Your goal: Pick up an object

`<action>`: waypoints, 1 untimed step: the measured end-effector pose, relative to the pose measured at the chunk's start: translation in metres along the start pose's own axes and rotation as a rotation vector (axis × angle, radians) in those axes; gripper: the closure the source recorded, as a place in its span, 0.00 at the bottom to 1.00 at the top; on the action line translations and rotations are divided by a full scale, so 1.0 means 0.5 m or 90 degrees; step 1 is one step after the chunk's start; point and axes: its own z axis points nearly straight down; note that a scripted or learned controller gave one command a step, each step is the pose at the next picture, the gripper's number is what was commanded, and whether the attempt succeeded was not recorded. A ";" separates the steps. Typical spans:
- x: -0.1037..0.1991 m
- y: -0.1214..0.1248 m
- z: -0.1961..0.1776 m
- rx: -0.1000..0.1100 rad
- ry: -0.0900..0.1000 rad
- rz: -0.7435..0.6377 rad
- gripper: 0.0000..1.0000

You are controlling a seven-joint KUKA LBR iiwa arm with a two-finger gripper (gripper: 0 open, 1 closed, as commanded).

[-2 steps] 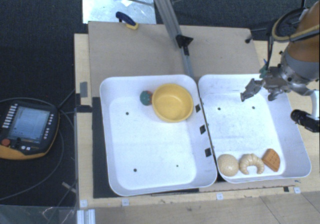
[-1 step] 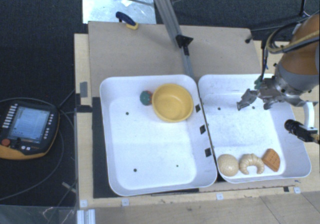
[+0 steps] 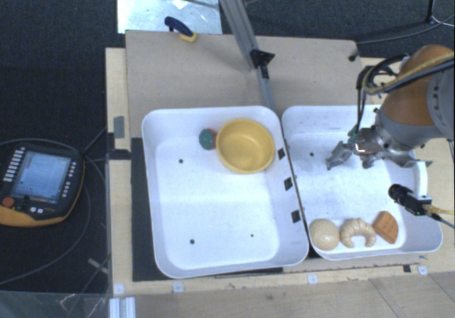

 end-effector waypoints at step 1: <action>0.000 0.000 0.076 -0.001 0.000 0.000 0.00</action>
